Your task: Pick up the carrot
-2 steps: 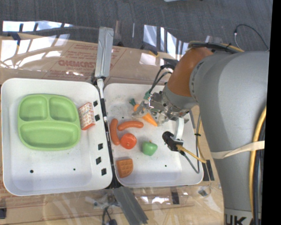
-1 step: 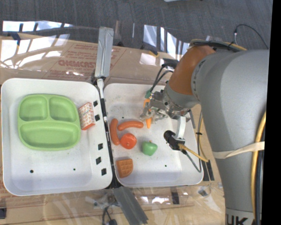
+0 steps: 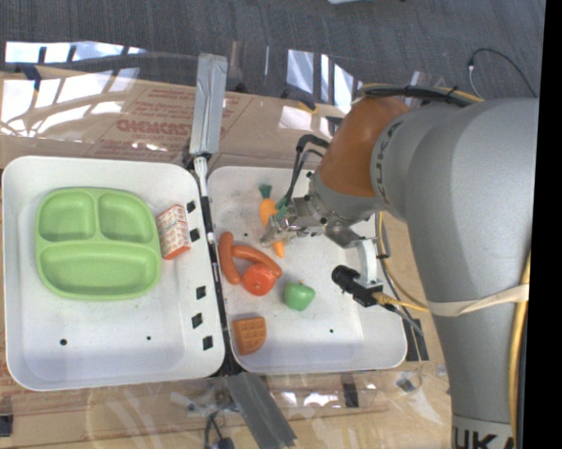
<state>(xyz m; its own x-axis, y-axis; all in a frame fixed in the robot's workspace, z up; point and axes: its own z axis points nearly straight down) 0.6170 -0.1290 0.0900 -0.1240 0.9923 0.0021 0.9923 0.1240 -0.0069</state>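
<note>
Claw (image 3: 283, 225) is down in the right bin (image 3: 378, 341), right beside the carrot (image 3: 267, 207), which lies just up and left of it near the bin's far wall. Small orange carrot, green top, long axis pointing away. Claw's opening — can't tell from here.

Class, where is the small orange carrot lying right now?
The small orange carrot lies at the far end of the right white bin, beside the gripper, beyond the sausages.

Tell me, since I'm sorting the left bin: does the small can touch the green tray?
Apart. The camera view shows a strip of white bin floor between the small can and the green tray.
</note>
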